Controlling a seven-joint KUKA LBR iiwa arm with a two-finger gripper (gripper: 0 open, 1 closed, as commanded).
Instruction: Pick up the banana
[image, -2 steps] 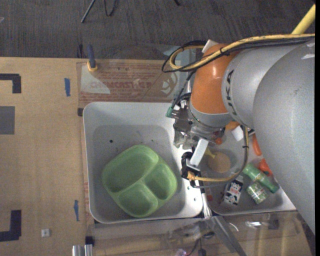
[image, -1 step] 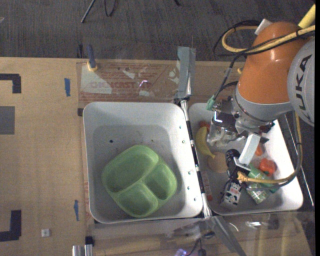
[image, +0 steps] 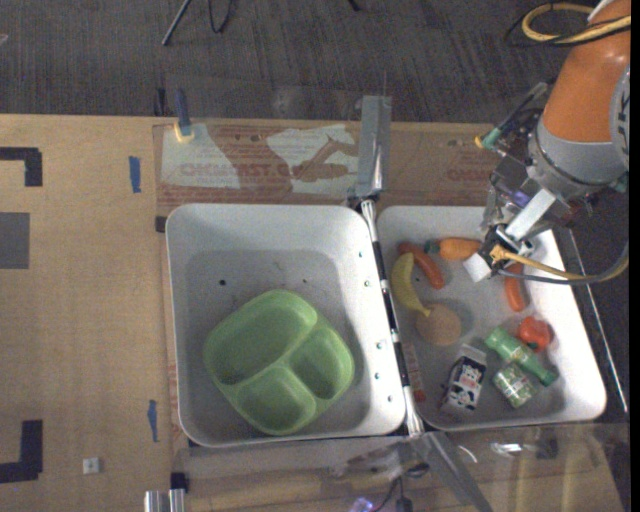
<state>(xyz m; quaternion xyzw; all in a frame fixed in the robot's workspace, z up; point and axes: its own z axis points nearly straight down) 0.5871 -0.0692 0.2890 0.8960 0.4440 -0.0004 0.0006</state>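
The yellow banana lies curved in the right bin, close to that bin's left wall and next to a red sausage-shaped toy. My gripper hangs over the upper middle of the right bin, to the right of the banana and apart from it, just beside an orange carrot. Nothing of the banana is covered by the arm.
The right bin also holds a round brown piece, a milk carton, a green bottle, a green can and small red pieces. A green divided plate sits in the left bin.
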